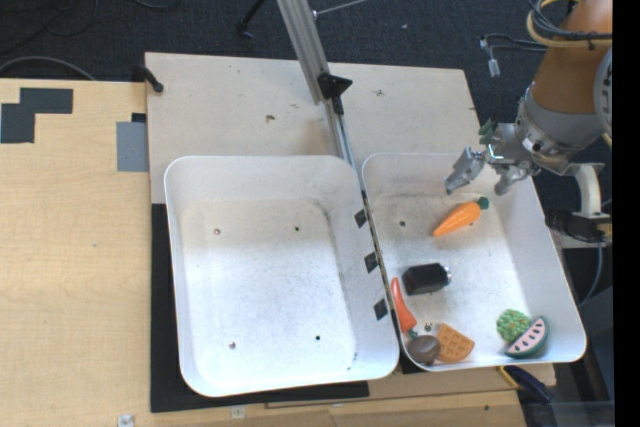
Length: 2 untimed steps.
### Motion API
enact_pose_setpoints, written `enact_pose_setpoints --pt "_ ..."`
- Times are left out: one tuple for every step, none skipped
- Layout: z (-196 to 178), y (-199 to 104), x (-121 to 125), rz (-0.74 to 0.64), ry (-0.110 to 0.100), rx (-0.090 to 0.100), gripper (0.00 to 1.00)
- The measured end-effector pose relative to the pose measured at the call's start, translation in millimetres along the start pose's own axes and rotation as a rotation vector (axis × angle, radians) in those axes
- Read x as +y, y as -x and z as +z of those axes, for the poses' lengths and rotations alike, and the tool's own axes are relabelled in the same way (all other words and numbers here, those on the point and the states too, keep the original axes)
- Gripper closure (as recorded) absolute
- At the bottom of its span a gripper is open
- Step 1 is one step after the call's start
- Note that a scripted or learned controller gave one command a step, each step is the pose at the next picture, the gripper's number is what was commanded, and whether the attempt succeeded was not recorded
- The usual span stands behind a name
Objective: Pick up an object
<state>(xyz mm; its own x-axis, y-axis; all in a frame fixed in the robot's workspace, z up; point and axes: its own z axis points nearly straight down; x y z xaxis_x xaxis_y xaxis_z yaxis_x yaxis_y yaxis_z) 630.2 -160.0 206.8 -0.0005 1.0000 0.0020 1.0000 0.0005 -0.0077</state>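
Judging from your view, nothing is picked yet: the gripper (487,173) hangs spread wide and empty just above the toy carrot (459,219) in the right bin (560,290).

A pale bench (250,105) bears two white bins (260,265) — side by side.

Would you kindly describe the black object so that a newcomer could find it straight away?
Start at the right-hand shallow white bin. Near its middle, just below the orange toy carrot, lies the small black rounded block. It is the only dark, plain-coloured item there; its neighbours are orange, red, brown or green.
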Motion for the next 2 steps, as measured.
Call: enact_pose_setpoints --pt "-3 0 1 -0.002 0.004 -0.001 0.0" --pt "61 -4 -2 -0.001 -0.001 0.0 0.0"
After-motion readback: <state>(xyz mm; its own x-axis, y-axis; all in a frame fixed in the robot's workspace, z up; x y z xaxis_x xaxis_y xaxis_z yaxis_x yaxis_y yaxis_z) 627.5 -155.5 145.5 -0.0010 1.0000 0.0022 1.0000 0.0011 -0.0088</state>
